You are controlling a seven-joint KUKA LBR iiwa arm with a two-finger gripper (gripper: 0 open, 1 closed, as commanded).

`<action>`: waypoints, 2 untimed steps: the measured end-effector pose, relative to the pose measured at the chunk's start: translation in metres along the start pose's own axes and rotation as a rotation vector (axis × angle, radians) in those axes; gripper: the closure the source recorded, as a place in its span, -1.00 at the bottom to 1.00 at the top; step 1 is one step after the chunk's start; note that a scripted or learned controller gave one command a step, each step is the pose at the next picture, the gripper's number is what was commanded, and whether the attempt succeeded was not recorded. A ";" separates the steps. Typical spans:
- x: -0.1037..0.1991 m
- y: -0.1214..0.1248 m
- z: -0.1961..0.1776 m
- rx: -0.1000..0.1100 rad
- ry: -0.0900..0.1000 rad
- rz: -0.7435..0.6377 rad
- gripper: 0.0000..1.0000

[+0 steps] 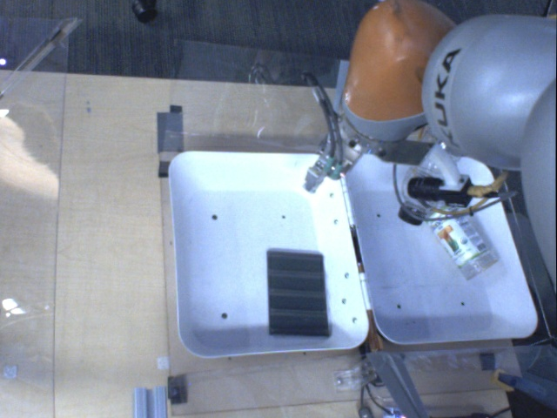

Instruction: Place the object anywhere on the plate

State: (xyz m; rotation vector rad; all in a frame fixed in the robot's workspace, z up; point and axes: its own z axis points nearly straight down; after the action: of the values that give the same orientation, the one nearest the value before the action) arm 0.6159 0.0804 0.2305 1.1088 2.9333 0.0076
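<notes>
Object (461, 244): small clear packet with a printed label, flat on the floor of the right bin (487, 320), in its upper-middle part. Long axis runs diagonally, upper-left to lower-right in view. It sits under the wrist cabling, not touching either bin wall.

Gripper (318, 178): tip over the top-right corner of the left bin (200, 233), just beside the divide between the bins. Can't tell whether it's apart or closed at this resolution, and I see nothing in it.

Key relation: packet lies view-right of the tip and slightly lower, across the divide. My read: pick not done yet.

Plate (298, 292): dark ribbed slab in the left bin, lower centre, well apart from the packet, below the tip in view.
</notes>
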 end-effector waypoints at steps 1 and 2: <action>0.033 0.009 0.010 0.001 0.002 -0.257 1.00; 0.076 0.029 0.106 0.000 0.003 -0.489 1.00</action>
State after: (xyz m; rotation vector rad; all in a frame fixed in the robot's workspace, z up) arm 0.5791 0.1524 0.1249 0.3659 3.1162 0.0061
